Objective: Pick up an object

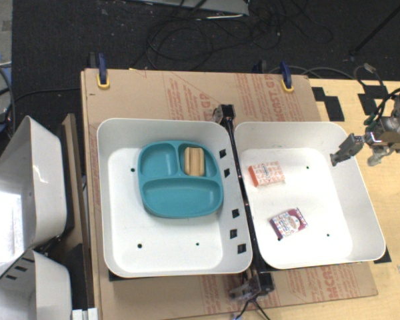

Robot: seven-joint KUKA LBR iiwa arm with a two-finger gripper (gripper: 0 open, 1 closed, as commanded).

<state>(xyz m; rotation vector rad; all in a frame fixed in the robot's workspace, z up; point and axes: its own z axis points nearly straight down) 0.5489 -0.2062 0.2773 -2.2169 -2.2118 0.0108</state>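
My gripper (353, 159) hangs over the right rim of the right bin (320, 135). It is open, with nothing between its fingers. An orange and white packet (265, 174) lies in that bin, left of the gripper. A purple and white packet (288, 223) lies nearer the front. In the left bin (120, 199) sits a teal divided plate (180, 192), and a tan block (195, 161) rests in its upper right compartment.
Both bins stand on a cardboard sheet (187, 95) held by clamps at the back. Grey tubs (23, 185) stand off to the left. Cables (187, 25) run over the dark floor behind the bench.
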